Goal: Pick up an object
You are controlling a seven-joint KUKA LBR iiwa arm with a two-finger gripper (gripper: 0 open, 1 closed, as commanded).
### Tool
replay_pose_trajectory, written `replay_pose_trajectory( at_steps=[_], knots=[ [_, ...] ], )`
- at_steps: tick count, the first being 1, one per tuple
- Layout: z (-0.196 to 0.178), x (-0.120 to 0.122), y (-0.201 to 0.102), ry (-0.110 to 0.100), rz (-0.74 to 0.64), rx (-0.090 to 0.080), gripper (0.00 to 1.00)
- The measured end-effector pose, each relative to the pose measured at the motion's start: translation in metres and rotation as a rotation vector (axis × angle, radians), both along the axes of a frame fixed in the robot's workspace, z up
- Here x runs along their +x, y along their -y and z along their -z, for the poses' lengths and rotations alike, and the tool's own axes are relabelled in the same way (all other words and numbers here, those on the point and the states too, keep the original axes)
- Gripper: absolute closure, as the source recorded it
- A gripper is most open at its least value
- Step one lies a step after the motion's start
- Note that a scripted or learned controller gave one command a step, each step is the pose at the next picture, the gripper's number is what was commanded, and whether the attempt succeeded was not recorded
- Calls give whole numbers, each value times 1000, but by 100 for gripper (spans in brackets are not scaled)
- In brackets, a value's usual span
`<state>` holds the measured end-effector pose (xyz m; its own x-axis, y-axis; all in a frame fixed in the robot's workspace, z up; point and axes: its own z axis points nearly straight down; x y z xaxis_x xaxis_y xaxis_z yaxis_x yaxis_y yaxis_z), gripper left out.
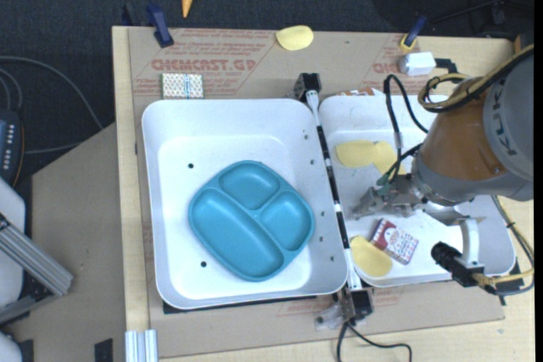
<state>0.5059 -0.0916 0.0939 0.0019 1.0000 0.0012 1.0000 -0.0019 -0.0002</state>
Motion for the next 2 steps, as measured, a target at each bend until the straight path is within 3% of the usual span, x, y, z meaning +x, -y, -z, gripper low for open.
replay_pose_trajectory(
  at_steps=[1,2],
  knots=[
    [10,-27,13,-2,-1,0,0],
    [0,-27,12,0,0,-1,100]
  ],
)
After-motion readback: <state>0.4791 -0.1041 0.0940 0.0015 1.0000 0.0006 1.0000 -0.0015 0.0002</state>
